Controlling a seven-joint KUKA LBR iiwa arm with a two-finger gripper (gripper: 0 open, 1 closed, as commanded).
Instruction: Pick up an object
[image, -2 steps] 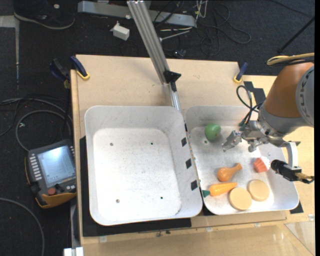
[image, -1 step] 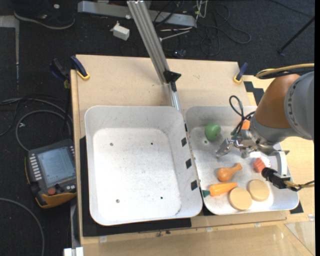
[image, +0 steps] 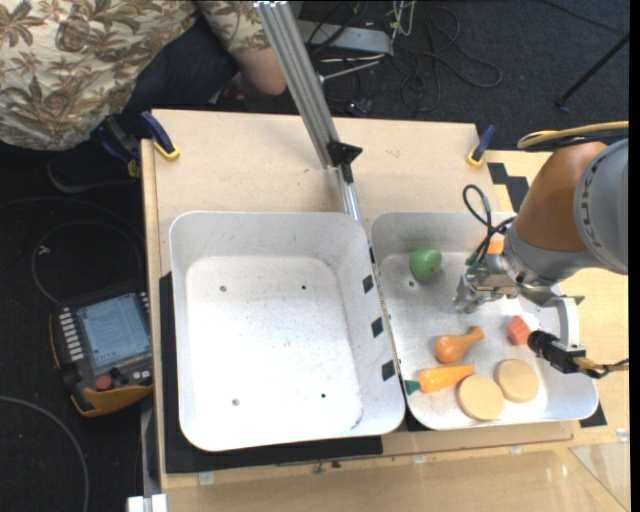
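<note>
Gourd (image: 457, 345) sits just at 6 o'clock of the gripper (image: 472, 297), long axis running 2-to-8 o'clock; can't tell how wide the jaws are.

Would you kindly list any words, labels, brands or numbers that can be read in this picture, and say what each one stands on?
None can be read.
The handheld control unit on the floor left of the bench has a lit screen, but its contents are too small and blurred to read.
The white bins and the toy foods, such as the green ball, carry no visible lettering.
</note>
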